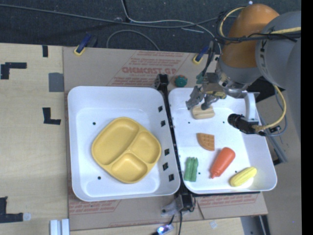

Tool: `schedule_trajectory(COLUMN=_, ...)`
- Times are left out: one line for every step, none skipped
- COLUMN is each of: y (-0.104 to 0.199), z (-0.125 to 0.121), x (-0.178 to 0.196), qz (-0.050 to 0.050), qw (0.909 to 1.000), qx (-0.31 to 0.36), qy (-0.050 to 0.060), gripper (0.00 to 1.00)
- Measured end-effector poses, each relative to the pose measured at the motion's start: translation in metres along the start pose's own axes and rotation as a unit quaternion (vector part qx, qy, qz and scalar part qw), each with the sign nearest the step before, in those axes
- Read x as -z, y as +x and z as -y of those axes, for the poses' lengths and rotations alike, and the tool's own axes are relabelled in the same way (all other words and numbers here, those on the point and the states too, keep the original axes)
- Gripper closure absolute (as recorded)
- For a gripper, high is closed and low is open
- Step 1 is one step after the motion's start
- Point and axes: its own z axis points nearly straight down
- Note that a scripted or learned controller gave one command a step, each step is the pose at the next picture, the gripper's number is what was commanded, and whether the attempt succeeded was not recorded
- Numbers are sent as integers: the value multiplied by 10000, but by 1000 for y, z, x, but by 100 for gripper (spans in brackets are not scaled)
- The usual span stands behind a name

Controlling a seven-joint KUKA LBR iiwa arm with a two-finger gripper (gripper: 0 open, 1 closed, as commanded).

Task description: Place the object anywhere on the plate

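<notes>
Gripper [204, 101] spread just above bread slice [202, 113]; should be lowered squarely, closed, then carried to plate [126, 150].

I count two white bins: one on the left [78, 131] and one on the right [259, 175]. In the left bin I see one yellow plate [126, 149] with three compartments. In the right bin I count five toy food pieces: one beige block [203, 113], one orange waffle piece [206, 141], one carrot [222, 162], one green vegetable [190, 169] and one yellow corn [243, 176]. Behind the bins I see one small teal ball [181, 81].
</notes>
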Motion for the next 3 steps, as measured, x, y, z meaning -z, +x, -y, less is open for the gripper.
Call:
schedule_trajectory(y=54, z=6, x=8, qz=2, qw=10000, qx=2, qy=-1, gripper=100)
schedule_trajectory(y=110, z=17, x=-5, qz=6, qw=10000, qx=-2, qy=11, gripper=100)
schedule_trajectory(y=165, z=19, x=-18, qz=9, qw=10000, qx=-2, qy=12, gripper=100)
